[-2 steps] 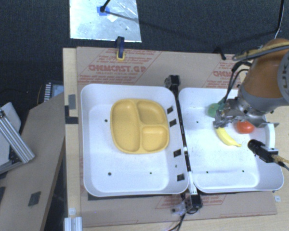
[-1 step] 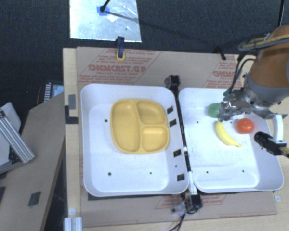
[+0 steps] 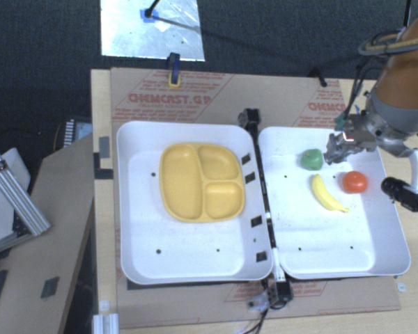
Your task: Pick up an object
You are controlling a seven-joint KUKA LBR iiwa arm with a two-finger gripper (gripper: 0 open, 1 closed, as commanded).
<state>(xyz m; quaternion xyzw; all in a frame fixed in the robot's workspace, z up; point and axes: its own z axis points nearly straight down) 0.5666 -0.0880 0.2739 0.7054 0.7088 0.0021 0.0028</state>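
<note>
Lying in the right bin [image 3: 376, 256], near its far edge, the green object [image 3: 311, 159] seems to be the likely target, because the gripper [image 3: 338, 149] hangs just beside it on its right side. It looks small, rounded and smooth, probably a light plastic toy vegetable, so I judge it stiff but a little slippery; the fingers should close across its widest middle part, not on the top, or it can roll away. I cannot tell if the gripper is wide or narrow, because it is dark and blurred from this angle, and nothing is visible between its tips.

Toward the right edge of the same bin, a red tomato [image 3: 354, 181] rests, and a yellow banana [image 3: 327, 193] lies between the two, closer to the bin's middle. The banana is long and would be easier to take across its thin body. The left bin [image 3: 136, 249] carries a yellow divided plate [image 3: 200, 181] at its centre.
</note>
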